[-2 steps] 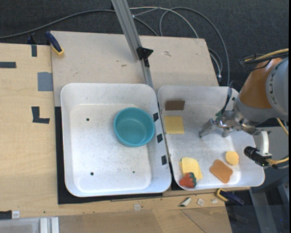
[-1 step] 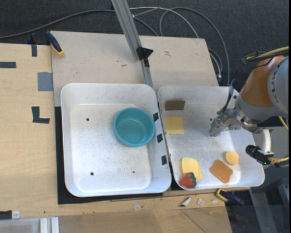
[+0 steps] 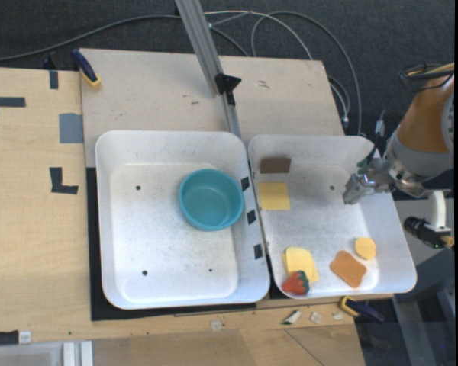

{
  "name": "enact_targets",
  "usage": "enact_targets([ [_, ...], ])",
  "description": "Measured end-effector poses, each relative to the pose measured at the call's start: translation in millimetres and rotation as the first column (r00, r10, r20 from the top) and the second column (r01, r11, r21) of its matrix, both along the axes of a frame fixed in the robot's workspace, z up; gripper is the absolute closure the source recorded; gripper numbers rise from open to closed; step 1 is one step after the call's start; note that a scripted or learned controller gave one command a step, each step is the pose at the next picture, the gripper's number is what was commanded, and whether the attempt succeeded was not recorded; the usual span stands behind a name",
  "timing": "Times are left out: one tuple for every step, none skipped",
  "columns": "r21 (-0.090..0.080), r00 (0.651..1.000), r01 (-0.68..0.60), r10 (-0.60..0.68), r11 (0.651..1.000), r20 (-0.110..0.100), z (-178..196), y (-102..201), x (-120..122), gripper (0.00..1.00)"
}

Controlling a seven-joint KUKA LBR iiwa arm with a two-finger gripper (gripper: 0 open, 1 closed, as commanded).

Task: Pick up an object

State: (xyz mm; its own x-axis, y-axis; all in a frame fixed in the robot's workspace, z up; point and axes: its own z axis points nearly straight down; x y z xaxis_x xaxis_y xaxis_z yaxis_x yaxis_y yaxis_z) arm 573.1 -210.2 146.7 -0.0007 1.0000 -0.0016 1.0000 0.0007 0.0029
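Observation:
My gripper (image 3: 353, 193) hangs over the right side of the right bin (image 3: 382, 227), with the orange-banded arm (image 3: 427, 128) behind it. Nothing shows between its fingers. In that bin lie a brown block (image 3: 275, 165) and a pale yellow square (image 3: 274, 196) near the left wall. Along the front edge sit a yellow piece (image 3: 300, 261) with a red strawberry-like toy (image 3: 295, 284), an orange bread-shaped piece (image 3: 348, 268) and a small orange-yellow round piece (image 3: 365, 248). A teal bowl (image 3: 211, 198) sits in the left bin (image 3: 122, 204).
A slanted metal pole (image 3: 206, 44) runs down to the gap between the bins. Cables (image 3: 305, 29) loop behind the right bin. A blue-and-yellow clamp (image 3: 85, 69) sits at the board's back left corner, another clamp (image 3: 359, 308) at the front right.

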Motion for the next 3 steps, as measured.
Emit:
enact_targets([
  [0.000, 1.000, -0.001, 0.001, 1.000, 0.000, 43, 3, 4, 1.00],
  [0.001, 1.000, -0.002, 0.002, 1.000, 0.001, 87, 9, 7, 1.00],
  [0.003, 1.000, -0.005, 0.005, 1.000, -0.005, 76, 66, 1, 1.00],
])
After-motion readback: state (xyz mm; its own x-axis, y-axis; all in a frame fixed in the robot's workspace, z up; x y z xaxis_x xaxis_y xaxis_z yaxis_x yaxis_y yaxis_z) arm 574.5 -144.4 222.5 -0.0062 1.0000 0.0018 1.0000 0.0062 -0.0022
